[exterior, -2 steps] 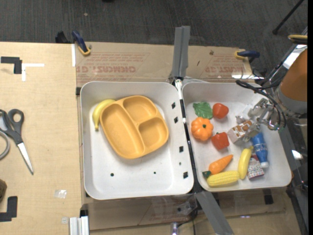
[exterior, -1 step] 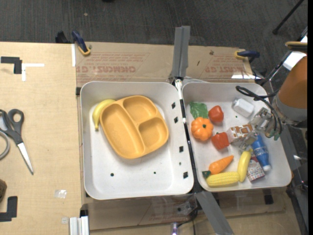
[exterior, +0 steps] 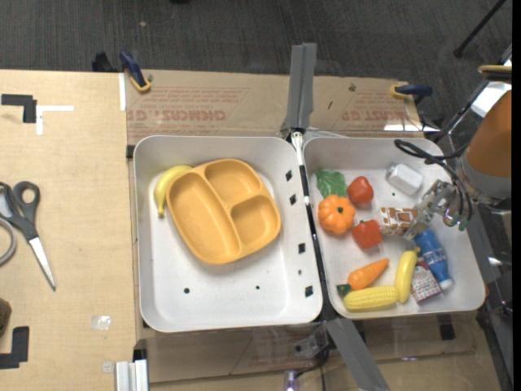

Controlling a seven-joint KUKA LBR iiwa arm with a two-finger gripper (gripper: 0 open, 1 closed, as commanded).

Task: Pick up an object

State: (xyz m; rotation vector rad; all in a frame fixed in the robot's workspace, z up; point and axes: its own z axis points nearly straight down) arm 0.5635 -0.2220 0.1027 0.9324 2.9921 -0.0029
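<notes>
The right bin (exterior: 468,300) holds several toy foods: a green leafy piece (exterior: 330,183), a red tomato (exterior: 360,190), an orange pumpkin (exterior: 336,214), a red pepper (exterior: 366,234), a carrot (exterior: 368,273), a corn cob (exterior: 370,299), a small yellow banana (exterior: 404,273), a blue bottle (exterior: 431,257), a white block (exterior: 404,177) and a brown-and-white carton (exterior: 397,218). My gripper (exterior: 438,202) hangs low over the bin's right side, just right of the carton and above the blue bottle. Nothing is visibly lifted.
The left bin (exterior: 163,300) carries a yellow divided plate (exterior: 221,210) and a banana (exterior: 167,187) at its left rim. Scissors (exterior: 31,230) lie on the bench far left. A grey divider bar (exterior: 301,88) stands behind the bins.
</notes>
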